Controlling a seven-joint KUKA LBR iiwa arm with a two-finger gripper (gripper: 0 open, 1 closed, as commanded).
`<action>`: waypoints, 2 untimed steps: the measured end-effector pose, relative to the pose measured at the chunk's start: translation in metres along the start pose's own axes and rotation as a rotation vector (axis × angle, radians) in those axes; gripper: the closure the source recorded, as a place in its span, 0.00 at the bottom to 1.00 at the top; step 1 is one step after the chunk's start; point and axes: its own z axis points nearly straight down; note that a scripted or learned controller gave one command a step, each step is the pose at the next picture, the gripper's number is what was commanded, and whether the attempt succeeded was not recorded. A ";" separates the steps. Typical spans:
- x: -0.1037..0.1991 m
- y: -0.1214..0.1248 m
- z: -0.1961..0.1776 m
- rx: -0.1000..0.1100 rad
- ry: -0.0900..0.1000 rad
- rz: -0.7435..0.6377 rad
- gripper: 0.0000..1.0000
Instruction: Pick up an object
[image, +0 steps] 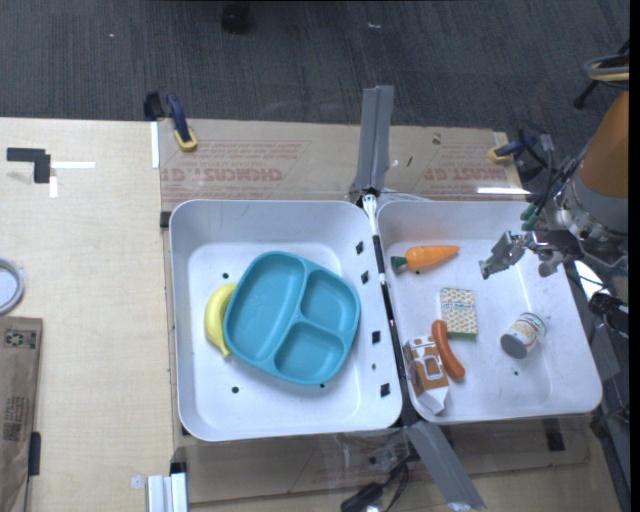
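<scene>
Overhead, two shallow white bins are seen side by side on the bench. The left bin (190, 330) is occupied by a blue divided plate (291, 318), with a yellow banana (216, 317) tucked against and partly under the plate's left edge.

The right bin (560, 390) is shared by several small things. An orange carrot (427, 257) with a green tip is laid near the far left corner. A small green-and-white packet (459, 311) is placed near the middle, and just below it an orange-red sausage-like piece (447, 351) is set beside a small orange-and-white carton (427, 367), the two touching or nearly so. A small grey can (521, 334) is found lying on its side toward the right, apart from the others.

The gripper (503, 254) is positioned over the far right part of the right bin, between the carrot and the can, and nothing is seen between its fingers. Whether it is spread or closed cannot be told from this angle.
</scene>
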 end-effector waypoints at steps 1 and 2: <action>-0.007 -0.043 0.148 -0.002 0.001 0.104 0.00; 0.037 -0.072 0.148 -0.005 -0.005 -0.017 0.00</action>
